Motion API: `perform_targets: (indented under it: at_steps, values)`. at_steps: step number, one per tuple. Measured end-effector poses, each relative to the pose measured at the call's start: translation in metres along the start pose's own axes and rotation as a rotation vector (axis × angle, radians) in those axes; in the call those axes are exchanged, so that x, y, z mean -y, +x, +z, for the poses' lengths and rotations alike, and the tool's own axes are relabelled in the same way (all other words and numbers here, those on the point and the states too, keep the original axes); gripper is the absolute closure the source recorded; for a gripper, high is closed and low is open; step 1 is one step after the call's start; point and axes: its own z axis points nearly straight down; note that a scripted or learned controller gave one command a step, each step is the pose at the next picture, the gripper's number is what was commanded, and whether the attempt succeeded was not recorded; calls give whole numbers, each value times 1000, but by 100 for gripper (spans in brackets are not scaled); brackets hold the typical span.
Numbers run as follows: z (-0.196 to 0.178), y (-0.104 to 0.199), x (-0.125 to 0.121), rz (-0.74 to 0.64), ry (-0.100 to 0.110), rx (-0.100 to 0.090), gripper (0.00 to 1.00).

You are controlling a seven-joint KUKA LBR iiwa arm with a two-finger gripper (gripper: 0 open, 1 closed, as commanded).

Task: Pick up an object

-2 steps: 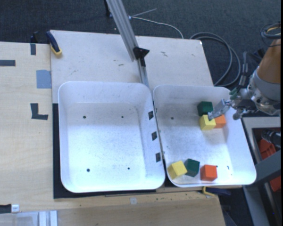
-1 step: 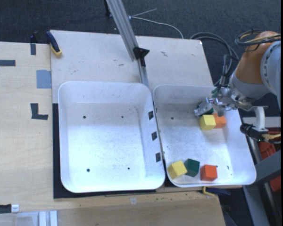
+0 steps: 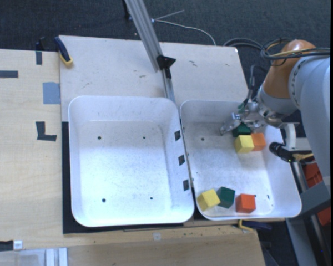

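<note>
Camera view: the gripper (image 3: 241, 125) sits low in the right bin (image 3: 211, 165), at about 2 o'clock, right over a dark green block (image 3: 243, 130). Can't tell if it's clenched or released. I'd come straight down, since the yellow block (image 3: 244, 143) and orange block (image 3: 258, 142) crowd it at 6. Count: two bins, six blocks, three by the gripper and three along the near rim (image 3: 227, 198).

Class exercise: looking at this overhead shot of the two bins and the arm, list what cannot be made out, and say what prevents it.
- Gripper, camera view: too small and blurred to show how its fingers stand.
- Green block under the gripper: partly covered by the gripper and the yellow block.
- Orange block: part hidden behind the yellow block.
</note>
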Motion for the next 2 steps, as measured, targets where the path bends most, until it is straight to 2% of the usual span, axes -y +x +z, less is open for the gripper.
perform_targets:
  at_steps: [1, 2]
  values:
    - [-13, 0, 0, -2, 0, 2, 100]
    - [-103, 62, -21, -4, -10, -2, 100]
